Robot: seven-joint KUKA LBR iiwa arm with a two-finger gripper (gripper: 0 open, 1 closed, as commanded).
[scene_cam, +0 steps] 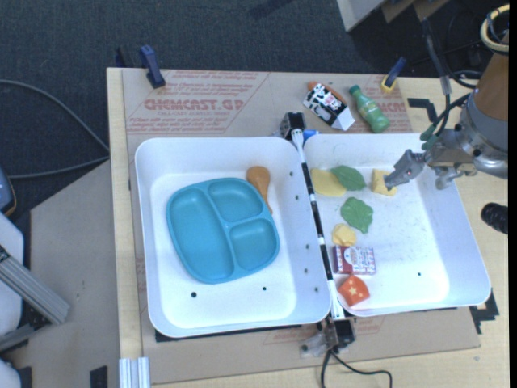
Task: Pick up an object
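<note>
My gripper [422, 175] hangs over the back of the right bin [436, 257], and its two fingers look spread open with bare bin floor between them. Its left finger [401, 170] is right beside a small yellow wedge [380, 183], perhaps touching it. Further left lie a yellow piece [326, 183] and a green leafy piece [349, 176]. Toward the front are another green piece [356, 213], a small yellow chunk [344, 235], a red and white carton [355, 259] and a red piece [353, 290].
The left bin [161, 168] holds a blue divided plate [222, 229] and a tan drumstick-shaped toy [259, 180]. Behind the bins, on the board, lie a black-and-white carton [327, 106] and a green bottle [370, 110]. Blue clamps [150, 65] grip the back edge.
</note>
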